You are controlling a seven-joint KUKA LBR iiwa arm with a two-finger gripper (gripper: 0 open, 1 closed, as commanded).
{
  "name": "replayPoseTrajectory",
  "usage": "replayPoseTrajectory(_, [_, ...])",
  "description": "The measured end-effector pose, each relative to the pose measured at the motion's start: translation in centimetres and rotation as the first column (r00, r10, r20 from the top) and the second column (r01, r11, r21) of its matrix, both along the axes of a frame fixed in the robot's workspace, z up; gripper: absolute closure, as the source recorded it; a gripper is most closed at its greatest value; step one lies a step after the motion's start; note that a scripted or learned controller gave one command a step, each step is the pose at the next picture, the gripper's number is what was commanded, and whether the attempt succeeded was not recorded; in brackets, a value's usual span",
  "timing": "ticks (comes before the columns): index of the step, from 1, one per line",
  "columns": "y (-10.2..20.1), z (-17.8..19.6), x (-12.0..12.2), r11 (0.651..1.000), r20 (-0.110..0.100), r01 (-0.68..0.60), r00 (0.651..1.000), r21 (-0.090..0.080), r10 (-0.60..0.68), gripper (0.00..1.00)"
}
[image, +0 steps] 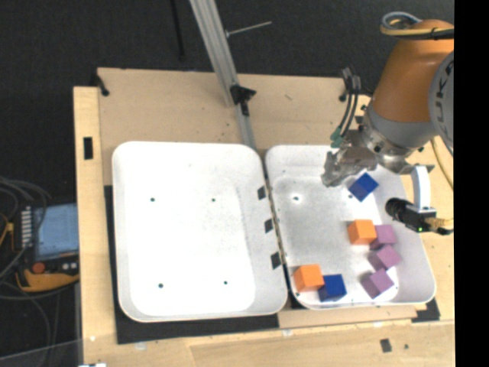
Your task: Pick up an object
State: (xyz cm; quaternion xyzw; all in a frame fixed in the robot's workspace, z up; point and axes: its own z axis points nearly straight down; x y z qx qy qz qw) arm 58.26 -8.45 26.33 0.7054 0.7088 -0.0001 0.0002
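The left bin [191,228] is bare. In the right bin [306,228], an orange cube [309,277] touches a blue cube [332,287] near the front wall. The gripper [341,168] hangs above the bin's rear part, just beside another blue cube [364,186]; nothing is visibly held. This cube stands apart from its neighbours, so I judge it the easiest target: center over it, then descend straight.

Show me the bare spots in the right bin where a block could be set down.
In the right bin, the left half is bare, between the rim beside the left bin and the orange block, above the front orange block. The right side is crowded: purple blocks, blue block, claw.
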Motion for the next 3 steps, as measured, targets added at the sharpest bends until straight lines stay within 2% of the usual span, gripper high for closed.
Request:
replayPoseTrajectory(1, [6.0, -0.9, 0.0, 1.000, 0.000, -0.002, 1.000, 0.001, 0.002, 1.00])
replayPoseTrajectory(3, [16.9, -2.4, -2.9, 1.000, -0.002, -0.003, 1.000, 0.002, 0.003, 1.00])
